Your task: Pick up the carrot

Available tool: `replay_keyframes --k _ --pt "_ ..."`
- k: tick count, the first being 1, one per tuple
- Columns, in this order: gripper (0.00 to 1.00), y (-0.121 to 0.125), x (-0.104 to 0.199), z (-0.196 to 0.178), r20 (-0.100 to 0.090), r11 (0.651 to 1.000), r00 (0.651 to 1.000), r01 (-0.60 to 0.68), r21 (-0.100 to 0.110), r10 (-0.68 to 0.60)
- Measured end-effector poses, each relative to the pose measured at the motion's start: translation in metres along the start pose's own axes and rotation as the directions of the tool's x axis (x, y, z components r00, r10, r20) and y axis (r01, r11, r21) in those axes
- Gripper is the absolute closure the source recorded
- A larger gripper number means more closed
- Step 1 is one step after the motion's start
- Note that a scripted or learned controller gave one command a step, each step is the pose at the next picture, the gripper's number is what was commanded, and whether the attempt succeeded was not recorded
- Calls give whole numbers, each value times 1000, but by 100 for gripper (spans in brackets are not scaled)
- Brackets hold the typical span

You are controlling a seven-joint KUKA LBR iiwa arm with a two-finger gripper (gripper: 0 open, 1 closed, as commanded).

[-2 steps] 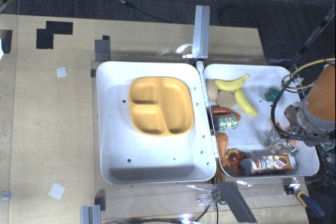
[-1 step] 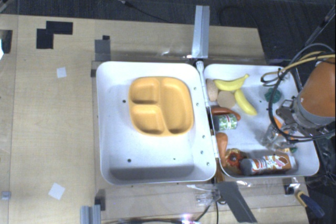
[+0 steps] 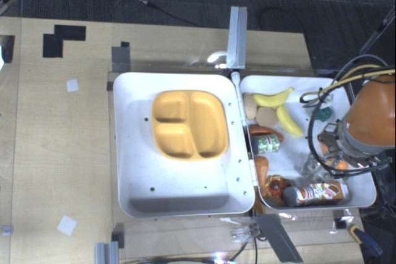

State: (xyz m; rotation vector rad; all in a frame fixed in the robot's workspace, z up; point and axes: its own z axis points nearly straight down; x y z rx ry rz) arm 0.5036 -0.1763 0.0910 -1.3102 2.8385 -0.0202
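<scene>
The carrot [image 3: 261, 169] is a short orange piece lying along the left wall of the right bin [image 3: 365, 195], just below a green can [image 3: 268, 144]. My gripper [image 3: 314, 164] hangs low over the right part of that bin, under the arm's orange band [image 3: 373, 112]. It is about a hand's width to the right of the carrot and apart from it. Cables and the wrist hide much of the gripper.
The right bin also holds two bananas [image 3: 273, 97], a beige potato [image 3: 266, 115], a red item [image 3: 265, 131], a labelled bottle [image 3: 319, 193] along the front wall and a dark red item [image 3: 275, 185]. A yellow divided plate [image 3: 187, 123] lies in the left bin [image 3: 133, 188].
</scene>
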Motion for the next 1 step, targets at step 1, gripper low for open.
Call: replay_keyframes --k 1 --pt "0 -1 -4 -1 10 1000 1000 2 8 -3"
